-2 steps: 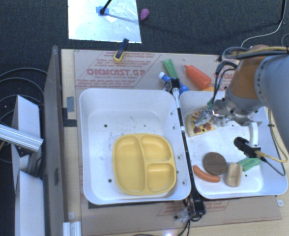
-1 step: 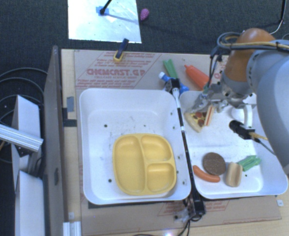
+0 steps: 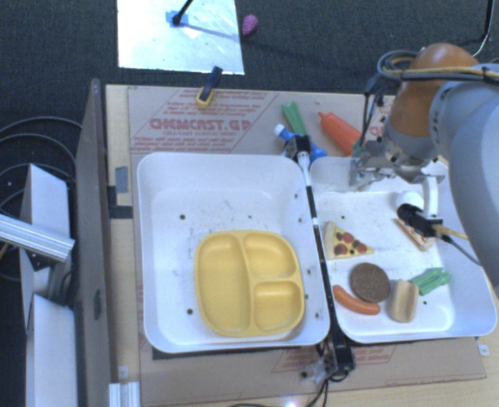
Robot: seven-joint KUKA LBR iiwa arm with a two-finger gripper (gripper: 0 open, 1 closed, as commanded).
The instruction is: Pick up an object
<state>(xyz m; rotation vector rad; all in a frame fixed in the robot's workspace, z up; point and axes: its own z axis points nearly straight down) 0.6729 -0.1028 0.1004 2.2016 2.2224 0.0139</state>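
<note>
My gripper (image 3: 373,175) hangs over the far left corner of the right bin (image 3: 479,308), with no object seen in it. In that bin lie a pizza slice (image 3: 345,243), a round brown patty (image 3: 370,281), an orange sausage (image 3: 355,300), a tan bread roll (image 3: 402,301) and a green bean pod (image 3: 428,279). A thin brown-and-red slab (image 3: 413,234) rests near the bin's right side. All these toys sit nearer the camera than the gripper, apart from it.
The left bin (image 3: 165,193) holds a yellow divided tray (image 3: 249,283). Behind the bins, on the cardboard, lie a green piece (image 3: 292,115), an orange carrot (image 3: 339,131), a blue piece (image 3: 285,132) and a yellow-black tool (image 3: 208,88). My grey arm (image 3: 479,159) covers the right bin's far right.
</note>
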